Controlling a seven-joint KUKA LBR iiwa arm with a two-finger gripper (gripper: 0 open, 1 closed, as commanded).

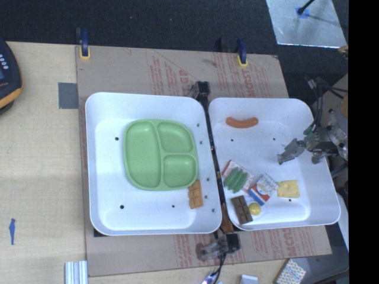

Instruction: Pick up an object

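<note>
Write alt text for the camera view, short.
A claw reaches in from the right above the right bin, which has a sausage near its far side and small toy foods clustered near its front. The left bin has a green divided plate and a small orange piece.

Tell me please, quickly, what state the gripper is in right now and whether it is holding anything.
Gripper: above the right bin, nothing seen in it; open or closed cannot be told.
</note>
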